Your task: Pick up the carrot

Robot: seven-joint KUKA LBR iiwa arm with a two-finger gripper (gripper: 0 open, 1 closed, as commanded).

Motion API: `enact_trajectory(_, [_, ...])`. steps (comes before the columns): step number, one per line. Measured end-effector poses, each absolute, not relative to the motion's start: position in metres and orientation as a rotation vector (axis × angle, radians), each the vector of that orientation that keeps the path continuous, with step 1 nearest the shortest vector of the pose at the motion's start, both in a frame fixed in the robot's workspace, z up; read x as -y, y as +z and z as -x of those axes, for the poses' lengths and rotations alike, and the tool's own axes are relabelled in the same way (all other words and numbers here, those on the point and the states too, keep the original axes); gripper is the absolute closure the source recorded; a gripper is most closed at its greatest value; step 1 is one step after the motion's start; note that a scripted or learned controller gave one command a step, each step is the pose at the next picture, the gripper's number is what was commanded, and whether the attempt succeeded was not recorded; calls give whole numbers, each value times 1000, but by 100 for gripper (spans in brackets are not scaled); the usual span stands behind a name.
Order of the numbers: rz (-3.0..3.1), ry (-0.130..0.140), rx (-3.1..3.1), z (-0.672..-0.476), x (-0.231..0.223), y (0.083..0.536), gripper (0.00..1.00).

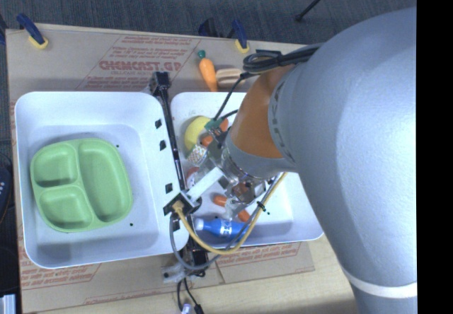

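Observation:
The carrot [207,72], orange with a green tip, lies on the cardboard just behind the back rim of the right bin [304,224], outside it. A beige object [228,77] lies right beside the carrot. The gripper [214,158] is low inside the right bin, well forward of the carrot, beneath the orange-banded wrist. It hangs close to a yellow object [197,130]. The arm hides much of this bin.
In the right bin lie a blue bottle [214,228] at the front and small orange pieces [221,201] near it. The left bin [28,114] holds a green divided plate [81,182]. Blue clamps [32,30] grip the cardboard's back edge.

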State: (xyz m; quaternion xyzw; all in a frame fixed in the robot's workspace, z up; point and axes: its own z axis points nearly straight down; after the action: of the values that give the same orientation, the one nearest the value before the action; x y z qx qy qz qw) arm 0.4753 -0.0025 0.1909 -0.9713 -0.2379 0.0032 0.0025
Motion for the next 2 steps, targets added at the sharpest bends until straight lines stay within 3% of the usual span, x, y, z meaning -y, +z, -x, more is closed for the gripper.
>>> enact_trajectory(2, [3047,9,746,-475,3,191,0])
